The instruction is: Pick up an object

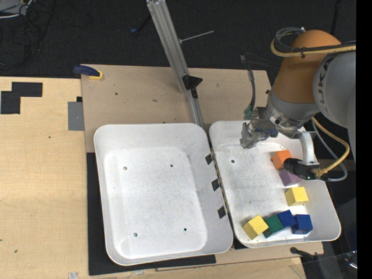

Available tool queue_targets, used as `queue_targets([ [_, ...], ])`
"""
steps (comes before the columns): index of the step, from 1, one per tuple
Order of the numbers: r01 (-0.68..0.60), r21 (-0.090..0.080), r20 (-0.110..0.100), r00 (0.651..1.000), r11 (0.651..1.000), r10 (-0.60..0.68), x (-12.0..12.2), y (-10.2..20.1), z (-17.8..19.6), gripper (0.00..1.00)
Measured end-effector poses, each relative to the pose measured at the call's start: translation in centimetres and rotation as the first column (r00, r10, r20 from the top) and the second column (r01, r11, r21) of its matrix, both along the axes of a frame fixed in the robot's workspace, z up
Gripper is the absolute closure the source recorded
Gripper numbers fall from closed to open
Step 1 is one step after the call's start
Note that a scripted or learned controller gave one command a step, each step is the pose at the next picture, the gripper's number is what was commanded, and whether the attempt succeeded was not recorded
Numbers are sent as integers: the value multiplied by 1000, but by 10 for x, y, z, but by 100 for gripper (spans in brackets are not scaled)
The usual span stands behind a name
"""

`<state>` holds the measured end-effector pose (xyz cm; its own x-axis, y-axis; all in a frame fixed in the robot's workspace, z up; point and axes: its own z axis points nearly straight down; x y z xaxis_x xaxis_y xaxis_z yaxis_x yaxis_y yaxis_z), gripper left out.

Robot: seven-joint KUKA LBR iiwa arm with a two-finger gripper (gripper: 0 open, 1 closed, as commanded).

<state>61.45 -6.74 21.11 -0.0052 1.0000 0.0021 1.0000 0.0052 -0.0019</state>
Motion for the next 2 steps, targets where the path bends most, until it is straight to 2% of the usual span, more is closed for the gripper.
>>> queue_targets([
  [2, 1, 0, 0, 1000, 1000, -1, 20, 109, -11, 100],
])
